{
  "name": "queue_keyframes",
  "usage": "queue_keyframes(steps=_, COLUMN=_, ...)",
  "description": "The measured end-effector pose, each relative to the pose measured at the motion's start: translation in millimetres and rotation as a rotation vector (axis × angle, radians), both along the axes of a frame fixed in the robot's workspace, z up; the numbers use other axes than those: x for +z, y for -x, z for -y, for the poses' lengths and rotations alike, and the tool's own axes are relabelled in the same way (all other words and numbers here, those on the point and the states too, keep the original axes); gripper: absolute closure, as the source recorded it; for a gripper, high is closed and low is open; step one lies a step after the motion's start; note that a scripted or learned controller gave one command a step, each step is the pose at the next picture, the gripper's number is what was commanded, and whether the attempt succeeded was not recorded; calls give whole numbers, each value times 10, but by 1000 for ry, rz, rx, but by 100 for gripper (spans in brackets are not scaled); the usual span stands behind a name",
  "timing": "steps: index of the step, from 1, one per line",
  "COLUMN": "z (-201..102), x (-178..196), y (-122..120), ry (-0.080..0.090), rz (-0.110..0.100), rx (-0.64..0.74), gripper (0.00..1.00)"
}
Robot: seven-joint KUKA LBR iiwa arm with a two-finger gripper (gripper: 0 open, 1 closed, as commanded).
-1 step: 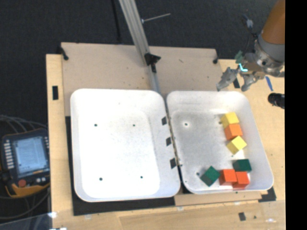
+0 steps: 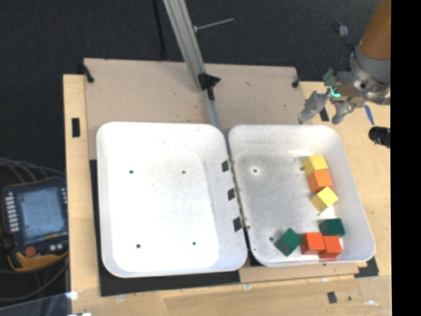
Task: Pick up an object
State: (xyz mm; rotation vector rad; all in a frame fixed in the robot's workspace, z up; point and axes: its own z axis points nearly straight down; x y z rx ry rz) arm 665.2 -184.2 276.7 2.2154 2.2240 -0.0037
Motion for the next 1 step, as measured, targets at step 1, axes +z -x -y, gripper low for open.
queue_keyframes(steps=1, z=119, x=-502, y=6, ry=-1, rz=-4, rx=-5, gripper=0)
